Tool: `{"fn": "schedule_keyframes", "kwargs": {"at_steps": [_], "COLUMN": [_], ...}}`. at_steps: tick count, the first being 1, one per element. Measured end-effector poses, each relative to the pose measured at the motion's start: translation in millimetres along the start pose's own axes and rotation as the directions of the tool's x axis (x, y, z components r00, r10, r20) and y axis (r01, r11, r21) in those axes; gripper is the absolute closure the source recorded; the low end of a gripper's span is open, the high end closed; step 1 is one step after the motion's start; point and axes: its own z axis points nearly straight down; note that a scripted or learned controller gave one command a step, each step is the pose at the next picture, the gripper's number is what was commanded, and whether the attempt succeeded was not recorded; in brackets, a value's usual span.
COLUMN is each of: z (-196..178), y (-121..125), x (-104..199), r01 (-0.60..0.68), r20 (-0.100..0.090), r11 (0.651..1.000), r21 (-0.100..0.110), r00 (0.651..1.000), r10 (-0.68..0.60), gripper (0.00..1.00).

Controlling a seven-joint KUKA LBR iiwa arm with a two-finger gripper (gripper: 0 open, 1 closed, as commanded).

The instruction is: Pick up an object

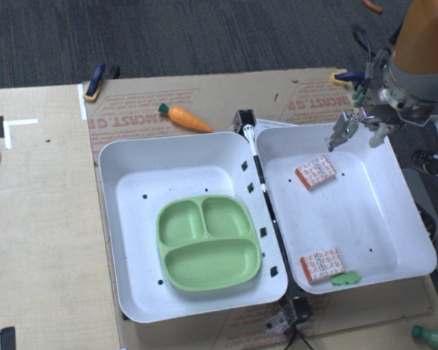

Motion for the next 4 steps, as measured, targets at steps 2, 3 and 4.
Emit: {"fn": "schedule_keyframes", "kwargs": {"at_steps": [2, 3, 4], "z": [138.0, 138.1, 165.3], "y": [13.8, 13.8, 35.4], "x": [16.9, 16.9, -13.5], "r01": [-0.013, -0.013, 0.426], "r20": [0.000, 0.000, 0.006], "r11": [1.000, 1.000, 0.904], "r21": [-0.001, -0.001, -0.008], "r00": [1.000, 1.000, 0.905], "r10": [0.013, 0.013, -0.426], "gripper": [1.00, 0.00, 0.00]}}
